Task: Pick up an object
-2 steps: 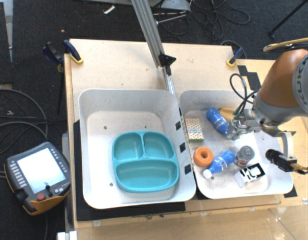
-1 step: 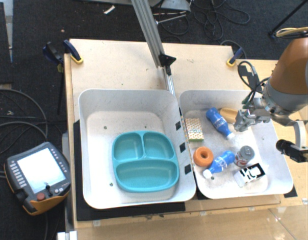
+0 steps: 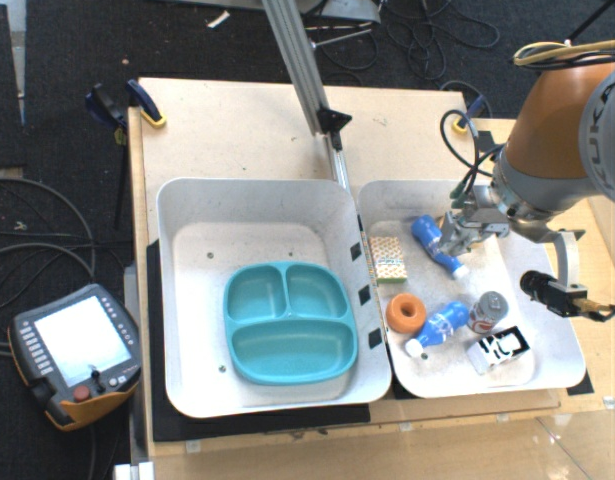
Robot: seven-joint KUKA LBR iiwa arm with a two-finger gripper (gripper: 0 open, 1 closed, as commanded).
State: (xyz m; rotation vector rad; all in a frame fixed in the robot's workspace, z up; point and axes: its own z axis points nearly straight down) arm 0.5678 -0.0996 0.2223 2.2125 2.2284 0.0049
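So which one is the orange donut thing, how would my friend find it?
Look in the right bin, the one holding the small items. Near its left edge, just below the patterned sponge block, lies the orange ring. It is the only orange, round thing with a hole; the blue bottles beside it are long.

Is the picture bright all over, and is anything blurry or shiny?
In the camera view, the two white bins are brightly and evenly lit, while the floor around the bench is dark. The teal tray looks sharp. The small things in the right bin, like the orange ring and blue bottle, look a bit soft. The arm's orange band has a gentle shine.
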